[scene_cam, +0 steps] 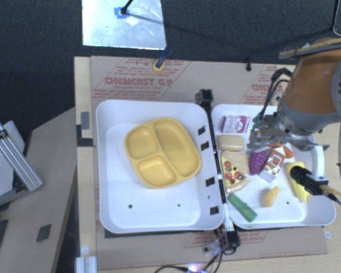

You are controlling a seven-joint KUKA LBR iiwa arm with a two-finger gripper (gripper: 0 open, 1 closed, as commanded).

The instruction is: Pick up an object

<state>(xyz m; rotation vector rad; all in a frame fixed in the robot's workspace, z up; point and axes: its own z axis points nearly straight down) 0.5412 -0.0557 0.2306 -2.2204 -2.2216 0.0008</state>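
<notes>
Camera view from above gives us two white bins side by side on the table (131,73). At centre frame, the left bin (111,209) carries a yellow divided plate (161,151). At right, the right bin (321,212) holds a pink-and-white carton (235,123), a tan bread piece (231,143), a pizza slice (234,172), purple grapes (257,161), a small orange-and-white box (274,162), a corn cob (270,195), a green stick (241,207) and a yellow banana (299,182). We see the arm (315,90) enter from the right, its claw (265,140) low over the bin just above the grapes and box. We cannot tell how the claw stands, nor whether it grips anything.
</notes>
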